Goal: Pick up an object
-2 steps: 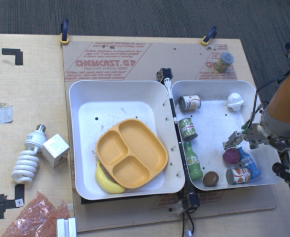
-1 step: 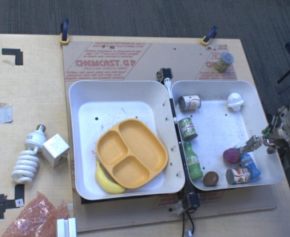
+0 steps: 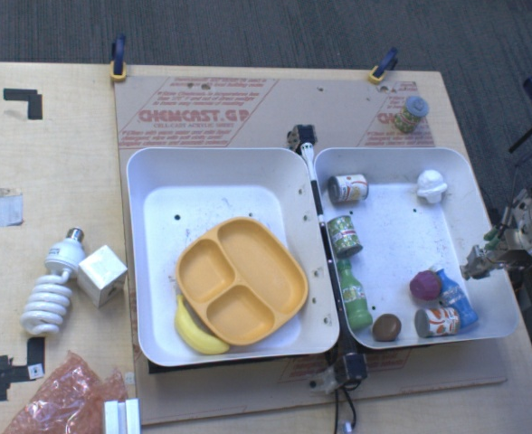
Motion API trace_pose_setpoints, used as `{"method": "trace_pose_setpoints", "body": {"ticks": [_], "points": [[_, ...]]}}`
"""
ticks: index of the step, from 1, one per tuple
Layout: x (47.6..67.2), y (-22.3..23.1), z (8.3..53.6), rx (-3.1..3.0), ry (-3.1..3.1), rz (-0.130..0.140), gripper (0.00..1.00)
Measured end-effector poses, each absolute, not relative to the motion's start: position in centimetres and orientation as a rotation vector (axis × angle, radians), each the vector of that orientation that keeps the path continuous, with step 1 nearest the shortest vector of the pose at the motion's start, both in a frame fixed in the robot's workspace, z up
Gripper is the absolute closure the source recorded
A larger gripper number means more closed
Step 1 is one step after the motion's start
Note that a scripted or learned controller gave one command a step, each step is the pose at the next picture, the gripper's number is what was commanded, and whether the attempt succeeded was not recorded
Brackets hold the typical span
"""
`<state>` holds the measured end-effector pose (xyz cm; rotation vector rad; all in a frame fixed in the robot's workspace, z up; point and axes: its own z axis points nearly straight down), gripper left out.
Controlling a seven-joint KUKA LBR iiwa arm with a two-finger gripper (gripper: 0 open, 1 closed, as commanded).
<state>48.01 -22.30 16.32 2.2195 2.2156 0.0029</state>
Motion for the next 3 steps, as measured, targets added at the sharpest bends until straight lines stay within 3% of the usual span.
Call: {"method": "trace_pose_setpoints", "body": {"ticks": [1, 2, 3], "points": [[48.0, -22.3, 16.3, 2.219, 2.216, 0.003, 0.00], [48.2, -22.4, 17.3, 2.216, 2.214, 0.005, 1.00], [48.2, -22.3, 17.3, 2.216, 2.214, 0.005, 0.00]]}}
